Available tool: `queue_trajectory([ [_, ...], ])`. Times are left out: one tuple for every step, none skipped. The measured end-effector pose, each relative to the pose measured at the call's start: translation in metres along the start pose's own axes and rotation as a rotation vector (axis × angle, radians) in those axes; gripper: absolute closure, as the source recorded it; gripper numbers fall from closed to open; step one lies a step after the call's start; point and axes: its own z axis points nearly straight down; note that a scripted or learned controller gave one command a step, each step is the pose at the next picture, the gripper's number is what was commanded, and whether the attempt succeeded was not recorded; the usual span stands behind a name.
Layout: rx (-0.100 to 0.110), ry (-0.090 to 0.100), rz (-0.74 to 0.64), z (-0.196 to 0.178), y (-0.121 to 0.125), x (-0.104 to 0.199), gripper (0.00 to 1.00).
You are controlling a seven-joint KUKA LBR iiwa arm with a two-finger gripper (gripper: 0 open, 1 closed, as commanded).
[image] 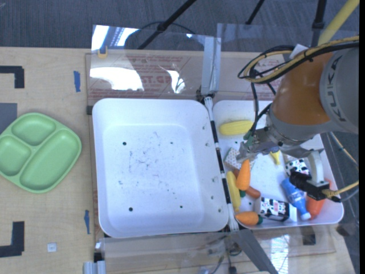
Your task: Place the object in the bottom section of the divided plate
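Toys crowd the right bin (336, 213): a carrot (243, 174) near its left wall, a yellow corn cob (235, 128) above the carrot, a second carrot (247, 217) below it, a blue bottle (295, 198) to the carrot's right. Which one is the task's object cannot be told. The claw (255, 144) hangs just above the carrot, and whether it is apart or together cannot be told. The left bin (154, 164) lies beside the right bin. The green divided plate (39, 151) sits on the worktop (45, 221), far left of the carrot.
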Motion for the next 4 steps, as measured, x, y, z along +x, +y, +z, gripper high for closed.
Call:
queue_trajectory([
  [-0.002,-0.001,-0.163,-0.003,0.017,0.079,1.00],
  [-0.003,-0.001,0.314,-0.008,0.015,0.110,1.00],
  [-0.004,-0.001,0.311,-0.018,0.016,0.110,1.00],
  [-0.004,-0.001,0.311,-0.018,0.016,0.110,0.00],
])
